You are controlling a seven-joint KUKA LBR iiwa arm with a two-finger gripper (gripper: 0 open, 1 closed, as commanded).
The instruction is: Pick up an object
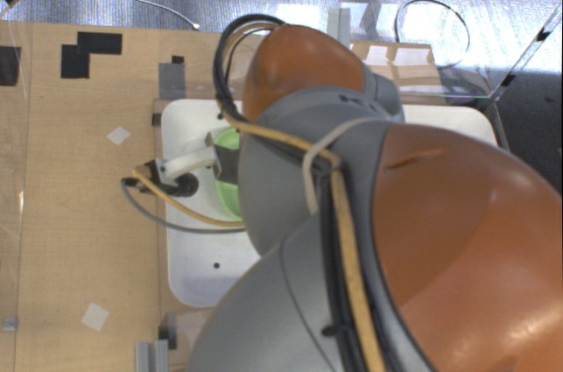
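Note:
A light green object lies in the left white bin, partly covered by the arm. The large grey and orange arm reaches in from the right and hangs over most of both bins. Its wrist end is low over the left bin, with the gripper showing as a dark part right above the green object. A white bracket and a black cable plug stick out to the left of it. Whether the gripper touches the green object is hidden.
The right bin shows a strip of its far rim behind the arm. Tan and grey cables loop out over the left bin's left rim onto the brown board. A clear plastic frame stands at the back.

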